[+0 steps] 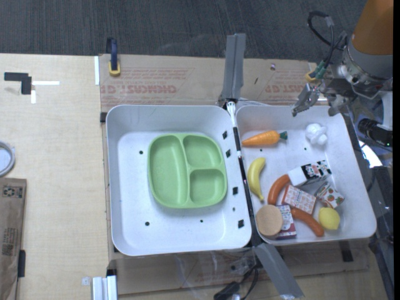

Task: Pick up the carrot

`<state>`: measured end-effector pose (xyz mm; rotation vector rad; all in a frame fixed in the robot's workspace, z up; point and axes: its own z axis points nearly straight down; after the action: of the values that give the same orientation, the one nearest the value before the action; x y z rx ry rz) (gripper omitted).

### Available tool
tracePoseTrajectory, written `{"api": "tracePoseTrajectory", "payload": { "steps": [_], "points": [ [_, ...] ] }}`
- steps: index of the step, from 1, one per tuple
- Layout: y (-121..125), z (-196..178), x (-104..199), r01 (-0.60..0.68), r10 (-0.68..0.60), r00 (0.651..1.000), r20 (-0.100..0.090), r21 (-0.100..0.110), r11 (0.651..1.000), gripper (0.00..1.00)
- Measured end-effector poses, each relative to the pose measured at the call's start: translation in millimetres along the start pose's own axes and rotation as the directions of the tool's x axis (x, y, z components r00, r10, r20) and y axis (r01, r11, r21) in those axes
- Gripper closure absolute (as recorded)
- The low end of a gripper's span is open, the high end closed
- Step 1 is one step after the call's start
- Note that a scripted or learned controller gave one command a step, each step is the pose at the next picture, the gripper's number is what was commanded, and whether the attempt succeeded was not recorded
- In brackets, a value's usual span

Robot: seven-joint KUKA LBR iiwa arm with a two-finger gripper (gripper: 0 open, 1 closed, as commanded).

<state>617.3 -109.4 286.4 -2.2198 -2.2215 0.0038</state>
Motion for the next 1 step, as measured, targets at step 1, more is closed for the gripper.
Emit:
{"api": "tracePoseTrajectory", "payload": {
  "steps": [1],
  "points": [
    [41.4, 104.4, 17.9, 0.106, -0.106, 0.994, 0.0, 0.001, 0.994, 0.0]
  ]
}}
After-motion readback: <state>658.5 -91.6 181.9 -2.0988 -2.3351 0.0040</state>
